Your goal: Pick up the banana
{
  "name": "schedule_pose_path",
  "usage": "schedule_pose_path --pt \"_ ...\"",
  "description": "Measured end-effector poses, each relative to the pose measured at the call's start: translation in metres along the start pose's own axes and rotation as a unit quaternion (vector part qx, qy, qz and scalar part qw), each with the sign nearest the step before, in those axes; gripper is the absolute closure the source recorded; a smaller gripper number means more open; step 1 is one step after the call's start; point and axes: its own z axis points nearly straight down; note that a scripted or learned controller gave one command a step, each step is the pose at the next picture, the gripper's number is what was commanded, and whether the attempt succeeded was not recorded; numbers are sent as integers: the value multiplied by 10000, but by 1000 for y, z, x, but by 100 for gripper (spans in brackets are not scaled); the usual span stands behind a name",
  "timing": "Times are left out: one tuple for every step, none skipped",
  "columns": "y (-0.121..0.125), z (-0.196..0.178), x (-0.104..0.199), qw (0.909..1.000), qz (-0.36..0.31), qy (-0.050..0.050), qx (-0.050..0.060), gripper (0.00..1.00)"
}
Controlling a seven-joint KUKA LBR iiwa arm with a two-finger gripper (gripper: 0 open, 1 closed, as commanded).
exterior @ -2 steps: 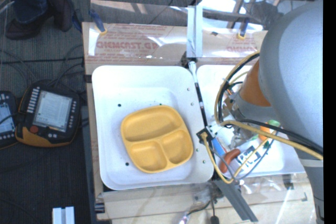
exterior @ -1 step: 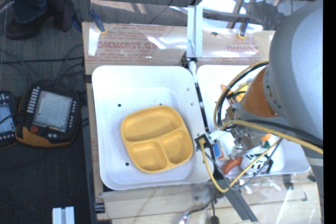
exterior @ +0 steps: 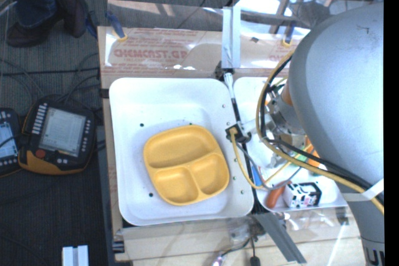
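**Over the right bin, a robot arm masks its own work**

Far to the claw's left, on the floor beside the bench, a control pendant point(exterior: 57, 136) lies among cables. Nearer, still left of the claw, the left bin point(exterior: 128, 106) holds a yellow divided plate point(exterior: 186, 164), its three compartments bare. Across the rim where the bins meet, the right bin point(exterior: 249, 90) is largely covered by the grey arm point(exterior: 349, 90), whose wrist hardware point(exterior: 282, 124) and looping yellow and black cables point(exterior: 265, 152) hang over the bin floor. The claw sits somewhere beneath that bulk, and whether it is released, clenched or grasping anything cannot be told from this angle. Just toward the bench's near edge from the wrist lie a small orange object point(exterior: 274, 196) and, touching or just beside it, a black-and-white patterned block point(exterior: 304, 194).

Where the banana lies cannot be told either; with the left bin showing nothing but the plate, it is most likely under the arm in the right bin. Judged from this, the step in hand is the descent or the grasp itself. To do it well, the claw should straddle the fruit across its narrow width near the middle of the curve, settle low enough to get purchase, keep off the orange object and the block, and lift straight up so the cables do not drag neighbours along.
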Motion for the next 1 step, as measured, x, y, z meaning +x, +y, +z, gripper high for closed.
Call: schedule_pose_path --pt "-6 1 -66 9998 165 84 -20 0"
